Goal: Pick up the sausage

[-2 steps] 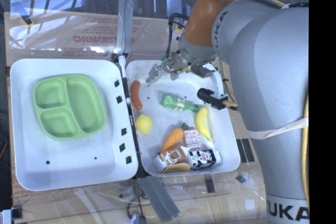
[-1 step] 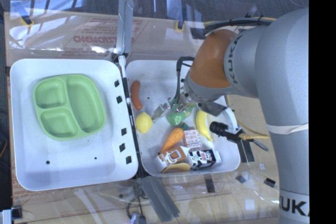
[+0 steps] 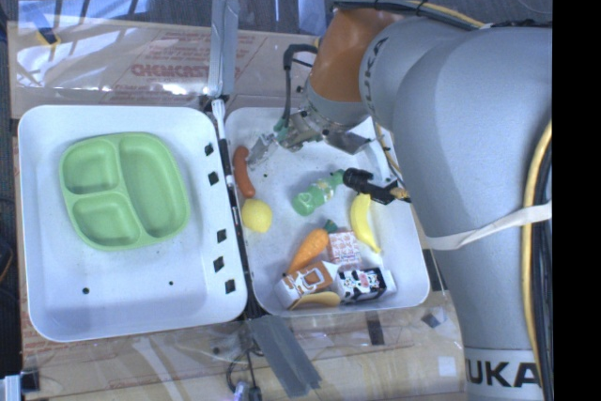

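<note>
The sausage [image 3: 243, 171] is seen lying against the left wall of the right bin [image 3: 406, 288], toward its far end, with a lemon [image 3: 256, 216] just near of it. The tool [image 3: 266, 146] is held low over the far part of that bin, just right of the sausage's far end; nothing is seen between its fingers, and how far they are parted cannot be told. A green bottle [image 3: 316, 195], banana [image 3: 363, 221], carrot [image 3: 310, 248] and small cartons [image 3: 361, 283] are spread through the same bin, while a green divided plate [image 3: 122, 189] is set in the left bin [image 3: 47, 291].
</note>
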### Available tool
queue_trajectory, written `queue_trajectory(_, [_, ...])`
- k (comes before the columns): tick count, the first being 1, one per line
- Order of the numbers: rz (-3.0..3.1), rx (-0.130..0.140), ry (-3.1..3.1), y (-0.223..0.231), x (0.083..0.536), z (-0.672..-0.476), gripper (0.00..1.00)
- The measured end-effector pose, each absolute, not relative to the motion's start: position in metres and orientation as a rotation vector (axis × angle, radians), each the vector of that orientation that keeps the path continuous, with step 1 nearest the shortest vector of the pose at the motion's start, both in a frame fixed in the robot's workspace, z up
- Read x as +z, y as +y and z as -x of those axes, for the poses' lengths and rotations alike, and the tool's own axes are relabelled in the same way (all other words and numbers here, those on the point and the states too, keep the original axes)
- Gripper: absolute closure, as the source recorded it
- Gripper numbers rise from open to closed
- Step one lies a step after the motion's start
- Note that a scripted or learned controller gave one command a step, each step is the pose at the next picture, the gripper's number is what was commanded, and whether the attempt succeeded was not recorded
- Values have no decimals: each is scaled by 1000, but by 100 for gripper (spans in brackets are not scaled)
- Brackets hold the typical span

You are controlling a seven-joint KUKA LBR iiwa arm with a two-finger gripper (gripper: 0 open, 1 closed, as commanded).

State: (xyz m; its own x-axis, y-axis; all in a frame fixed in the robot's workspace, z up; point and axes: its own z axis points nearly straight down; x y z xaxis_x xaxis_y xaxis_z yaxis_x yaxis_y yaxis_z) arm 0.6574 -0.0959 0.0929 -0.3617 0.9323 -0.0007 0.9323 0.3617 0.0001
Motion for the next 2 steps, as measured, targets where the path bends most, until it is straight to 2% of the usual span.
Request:
queue_trajectory(1, [-1774,0,2592,-96,93,-657,0])
queue_trajectory(2, [-1439,-2,2797,-115,92,-587,0])
